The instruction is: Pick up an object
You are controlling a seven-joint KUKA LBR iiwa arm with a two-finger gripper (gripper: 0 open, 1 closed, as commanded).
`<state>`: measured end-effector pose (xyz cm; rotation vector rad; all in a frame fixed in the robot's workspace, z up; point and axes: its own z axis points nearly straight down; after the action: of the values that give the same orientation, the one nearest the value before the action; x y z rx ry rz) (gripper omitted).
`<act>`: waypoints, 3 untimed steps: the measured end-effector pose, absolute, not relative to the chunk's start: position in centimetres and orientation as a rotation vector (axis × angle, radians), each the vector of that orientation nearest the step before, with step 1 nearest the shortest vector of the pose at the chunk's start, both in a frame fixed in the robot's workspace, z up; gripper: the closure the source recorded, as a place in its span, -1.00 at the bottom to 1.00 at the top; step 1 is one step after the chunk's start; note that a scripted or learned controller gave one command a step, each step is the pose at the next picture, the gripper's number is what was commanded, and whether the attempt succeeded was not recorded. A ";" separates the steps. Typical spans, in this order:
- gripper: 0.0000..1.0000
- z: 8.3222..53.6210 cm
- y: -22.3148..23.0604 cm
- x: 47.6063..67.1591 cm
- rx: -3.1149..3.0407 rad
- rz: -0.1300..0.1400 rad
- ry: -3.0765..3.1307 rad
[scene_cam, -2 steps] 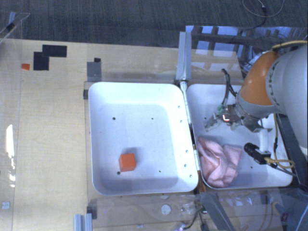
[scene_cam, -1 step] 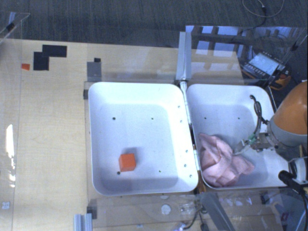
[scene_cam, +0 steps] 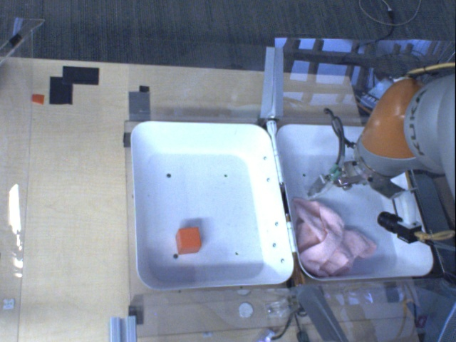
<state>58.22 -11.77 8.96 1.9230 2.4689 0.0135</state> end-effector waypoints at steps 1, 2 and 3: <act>-1.00 9.1 -12.1 51.4 1.822 0.012 2.540; -1.00 13.6 -14.1 53.7 1.834 0.005 2.541; -1.00 9.2 -15.0 49.4 1.769 0.016 2.572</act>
<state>49.40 -14.98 9.21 1.7691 2.5723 0.0158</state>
